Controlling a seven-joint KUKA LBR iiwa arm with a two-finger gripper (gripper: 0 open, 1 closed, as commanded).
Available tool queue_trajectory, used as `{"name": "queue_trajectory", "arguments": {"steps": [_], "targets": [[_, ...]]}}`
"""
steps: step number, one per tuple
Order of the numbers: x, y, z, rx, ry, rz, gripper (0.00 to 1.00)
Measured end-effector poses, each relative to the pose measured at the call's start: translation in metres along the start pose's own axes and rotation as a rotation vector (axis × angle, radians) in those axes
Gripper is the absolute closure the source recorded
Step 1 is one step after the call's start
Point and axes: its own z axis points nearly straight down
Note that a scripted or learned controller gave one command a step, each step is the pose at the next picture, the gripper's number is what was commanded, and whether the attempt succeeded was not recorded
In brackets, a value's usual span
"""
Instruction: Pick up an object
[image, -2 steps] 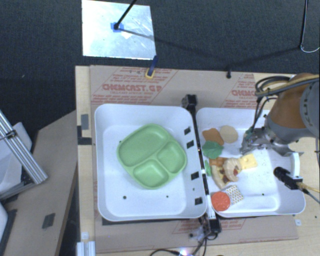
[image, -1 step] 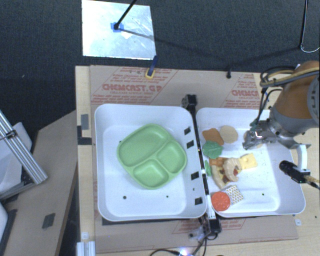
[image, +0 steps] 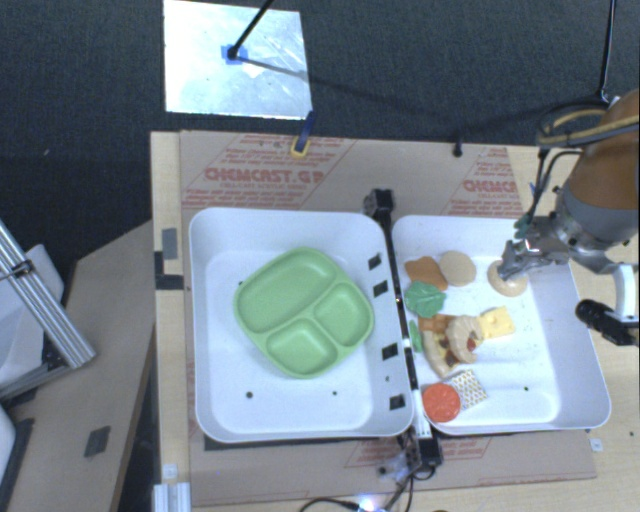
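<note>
Your gripper (image: 517, 262) was down at the far right part of the right bin (image: 570, 400), sitting right over a small round tan piece (image: 508, 282). That piece lay on the bin floor near the far right corner, and the gripper's tip overlapped its upper edge; you could not tell from this angle whether it was touching or whether anything was being held, and the gripper's state was not readable either.

Just to the left of it, along the far side of the same bin, you had a pale beige disc (image: 458, 267) and beside that an orange-brown piece (image: 427, 271), the two touching or nearly so. Toward the bin's left wall sat a green leafy piece (image: 425, 299). In the middle of the bin was a cluster: a yellow wedge (image: 497, 323) on the right, a brownish ring-shaped item (image: 463, 338) against it, and pale strips next to that. Down at the near left corner lay a red round piece (image: 441, 402) with a speckled white-and-orange piece (image: 468, 387) just beside it.

Across the divider, the left bin (image: 220, 400) carried a green three-compartment plate (image: 304, 312), lying flat around its middle. The grey arm (image: 600, 190) with its orange band came in over the right bin's far right corner.
</note>
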Motion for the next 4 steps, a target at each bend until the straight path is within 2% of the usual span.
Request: {"name": "queue_trajectory", "arguments": {"steps": [1,3,4], "targets": [[0.0,0.001,-0.03,-0.002,0.0,-0.002,1.0],[0.086,-0.051,-0.023,-0.001,0.0,0.001,1.0],[0.109,-0.063,-0.031,0.0,0.001,-0.001,1.0]]}}
